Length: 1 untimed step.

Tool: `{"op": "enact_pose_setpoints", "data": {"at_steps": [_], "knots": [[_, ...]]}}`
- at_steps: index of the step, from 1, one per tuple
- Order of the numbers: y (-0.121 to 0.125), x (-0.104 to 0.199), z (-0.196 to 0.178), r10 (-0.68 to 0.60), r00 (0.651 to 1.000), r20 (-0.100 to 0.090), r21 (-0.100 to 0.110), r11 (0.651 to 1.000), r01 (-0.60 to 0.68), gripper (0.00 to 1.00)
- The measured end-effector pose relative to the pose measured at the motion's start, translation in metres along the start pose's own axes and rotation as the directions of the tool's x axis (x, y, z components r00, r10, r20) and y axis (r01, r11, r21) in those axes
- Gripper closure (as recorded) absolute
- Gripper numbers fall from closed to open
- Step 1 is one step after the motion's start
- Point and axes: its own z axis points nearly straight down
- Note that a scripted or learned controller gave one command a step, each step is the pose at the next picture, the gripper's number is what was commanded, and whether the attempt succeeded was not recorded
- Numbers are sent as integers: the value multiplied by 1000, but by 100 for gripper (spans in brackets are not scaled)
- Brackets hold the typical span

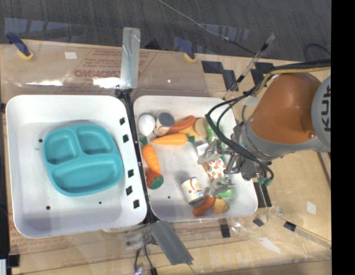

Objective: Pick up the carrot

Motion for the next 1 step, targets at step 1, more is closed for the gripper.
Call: {"op": "enact_pose_setpoints", "data": {"at_steps": [1], "knots": [[64, -73, 78, -134, 991, -2, -2, 991, 134, 0]]}}
